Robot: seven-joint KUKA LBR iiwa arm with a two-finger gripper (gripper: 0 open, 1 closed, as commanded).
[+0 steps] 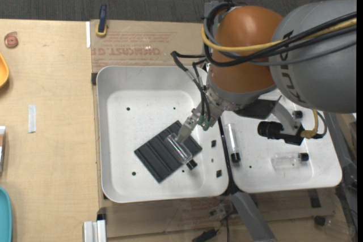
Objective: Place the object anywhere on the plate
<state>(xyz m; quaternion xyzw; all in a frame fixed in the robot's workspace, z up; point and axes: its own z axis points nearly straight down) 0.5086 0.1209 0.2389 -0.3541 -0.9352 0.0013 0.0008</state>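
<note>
Left shallow white bin (113, 139): a black ribbed rectangular plate (154, 158) lies flat on the bin floor, turned on a diagonal, in the lower middle.

Grey arm with orange band (244, 48) reaches in from the right, crossing above the wall between the two bins. The claw (182, 147) is low over the plate's upper-right part. Cannot tell whether it touches the ribbed face. Claw state: cannot tell whether spread or pressed together, since the tip blurs into a glint against the dark ribs. Cannot tell whether it pinches anything.

A small black block (191, 165) sits at the plate's lower-right edge, just below the claw. Cannot tell whether it is on the edge or just off it.

Two small black bits, one (214, 143) and another (218, 174), lie near the left bin's right wall, apart from the plate.

Right shallow white bin (323, 170): a clear tube with black cap (231, 141) lies lengthwise just beside the left wall. A second clear tube with black end (289, 161) lies crosswise in the lower middle, well apart from the first.

Pale wooden surface (51, 167), left of the bins:
- small white strip (32, 119)
- small round reddish disc (10, 39) near the top-left corner
- orange object (2, 73) cut off by the left edge
- teal object (3, 215) cut off at the lower left

A brown cardboard sheet with red lettering (142, 45) lies behind the left bin, with a blue clamp (102, 18) at its upper-left corner.
</note>
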